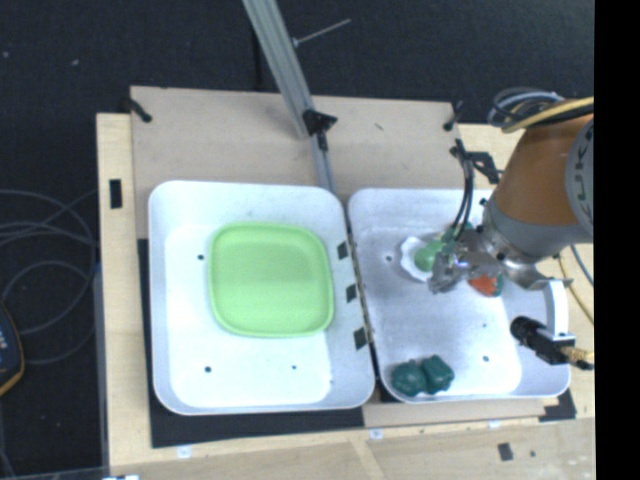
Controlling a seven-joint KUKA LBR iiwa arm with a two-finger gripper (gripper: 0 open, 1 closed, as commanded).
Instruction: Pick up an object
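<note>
bench [240, 138]: pale wood board, seen from above at a slant | floor [60, 38]: dark, almost black, around the bench | cables [45, 238]: thin loops are seen lying on the floor at left | metal rail [275, 43]: grey, slanting in from the top | light: even, no hard shadows

Smooth matt green plastic plate [270, 279]; glossy white bins [175, 368]; wooden bench [220, 128].

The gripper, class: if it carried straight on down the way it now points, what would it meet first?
Probably the small white and green object lying in the right bin. The gripper sits right beside or over its edge, pointing down. Depth is unclear from above, so it might instead touch the bin floor alongside.
</note>
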